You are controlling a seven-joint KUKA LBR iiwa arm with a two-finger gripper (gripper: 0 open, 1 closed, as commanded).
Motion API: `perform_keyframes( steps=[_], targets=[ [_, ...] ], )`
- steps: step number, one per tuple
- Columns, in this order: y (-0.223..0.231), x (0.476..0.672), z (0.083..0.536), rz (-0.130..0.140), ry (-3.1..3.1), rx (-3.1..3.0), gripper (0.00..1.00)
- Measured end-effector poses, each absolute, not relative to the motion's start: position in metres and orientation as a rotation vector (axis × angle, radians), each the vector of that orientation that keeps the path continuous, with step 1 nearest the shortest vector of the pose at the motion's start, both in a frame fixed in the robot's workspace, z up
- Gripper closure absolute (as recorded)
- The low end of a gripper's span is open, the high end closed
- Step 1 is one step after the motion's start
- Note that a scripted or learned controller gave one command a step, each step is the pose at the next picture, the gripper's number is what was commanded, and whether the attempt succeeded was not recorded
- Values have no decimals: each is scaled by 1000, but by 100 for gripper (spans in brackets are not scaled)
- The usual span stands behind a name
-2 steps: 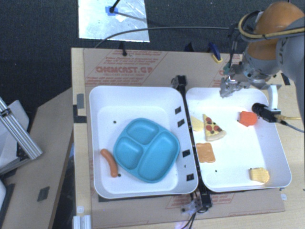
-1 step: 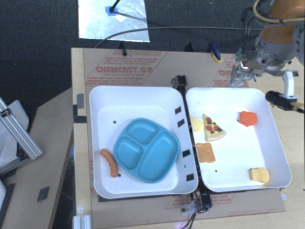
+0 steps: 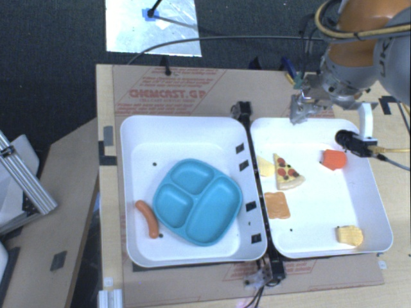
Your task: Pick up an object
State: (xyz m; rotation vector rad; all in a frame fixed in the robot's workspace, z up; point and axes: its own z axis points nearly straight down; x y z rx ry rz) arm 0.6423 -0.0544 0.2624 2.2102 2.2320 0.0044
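Nothing picked yet. The candidates all lie in the right bin (image 3: pixel 319 251). Pizza slice (image 3: pixel 287 172) sits left-centre on the floor, tip pointing to the far side, pepperoni dots up. Just left of it is a pale yellow wedge (image 3: pixel 264 167), hard against the bin's left wall. Nearer the camera there's a flat orange-tan square (image 3: pixel 277 205), close to the pizza but apart from it. Over on the right, a red-orange block (image 3: pixel 334 160) lies alone. Near-right corner has a pale yellow chunk (image 3: pixel 349 235), well apart from the rest.

The gripper (image 3: pixel 302 113) hangs over the far rim of that bin, above and apart from every item, w/ no object in it. Spread or closed? Can't tell from this angle. Orange band and grey arm run off top right.

Left bin (image 3: pixel 128 172) has a blue divided plate (image 3: pixel 196 201) at centre, three compartments. An orange sausage (image 3: pixel 148 219) lies just beside the plate's near-left edge. Both bins sit side by side on the bench (image 3: pixel 192 85).
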Motion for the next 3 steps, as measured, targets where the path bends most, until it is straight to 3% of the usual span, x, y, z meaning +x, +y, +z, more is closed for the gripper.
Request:
perform_keyframes(
  steps=[3],
  targets=[
    [107, 610, 245, 2, 2234, 2211, 100]
  ],
)
